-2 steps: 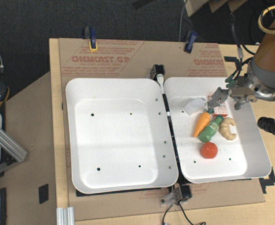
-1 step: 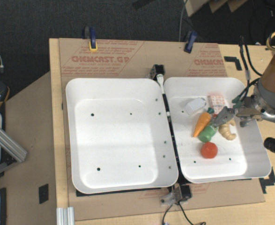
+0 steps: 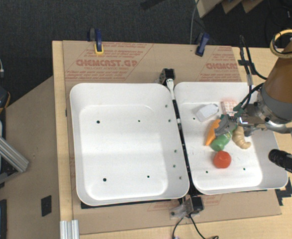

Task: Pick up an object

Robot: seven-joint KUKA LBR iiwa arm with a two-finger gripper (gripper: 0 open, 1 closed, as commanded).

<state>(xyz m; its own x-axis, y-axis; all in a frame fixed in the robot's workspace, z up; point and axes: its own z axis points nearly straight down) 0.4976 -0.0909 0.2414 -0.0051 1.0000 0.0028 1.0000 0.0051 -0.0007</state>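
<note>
The right bin [image 3: 250, 178] holds a cluster of small objects. A green piece [image 3: 220, 143] lies beside an orange carrot-like piece [image 3: 211, 134], with a red ball [image 3: 222, 160] just in front of them. A beige knobbly piece [image 3: 243, 140] sits to the right, a pale grey block [image 3: 206, 113] and a pink item [image 3: 228, 105] to the back. My gripper [image 3: 229, 124] reaches in from the right and hangs low over the top end of the green and orange pieces, partly hiding them. Nothing is visibly lifted.
The left bin [image 3: 86, 133] stands beside the right one, split from it by a black strip [image 3: 178, 128]. Both rest on a cardboard sheet [image 3: 136, 59] held by blue clamps [image 3: 97, 38] at the back. The arm's orange band [image 3: 285, 78] rises over the bench's right edge.
</note>
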